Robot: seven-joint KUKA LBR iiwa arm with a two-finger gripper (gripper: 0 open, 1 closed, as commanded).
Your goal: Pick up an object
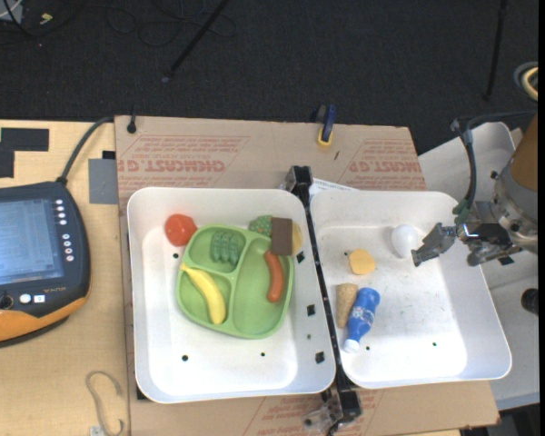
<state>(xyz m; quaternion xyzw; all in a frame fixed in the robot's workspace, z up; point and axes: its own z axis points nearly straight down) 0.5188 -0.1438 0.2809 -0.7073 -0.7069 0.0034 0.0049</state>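
Note:
My gripper (456,247) hovers over the right edge of the right bin (477,348), its fingers spread open with nothing between them. The left finger (429,245) points toward a white ball (404,238) lying just to its left. Further left in the same bin are a yellow lump (362,262), a tan cone (346,300) and a blue bottle (361,314) with a white cap, lying on its side.
The left bin (154,352) holds a green divided plate (245,312) with a banana (205,293), pea pods (224,246) and a sausage (274,276). Around it lie a red tomato (180,229), broccoli (262,224) and a brown block (282,234). A tablet (27,252) rests at far left.

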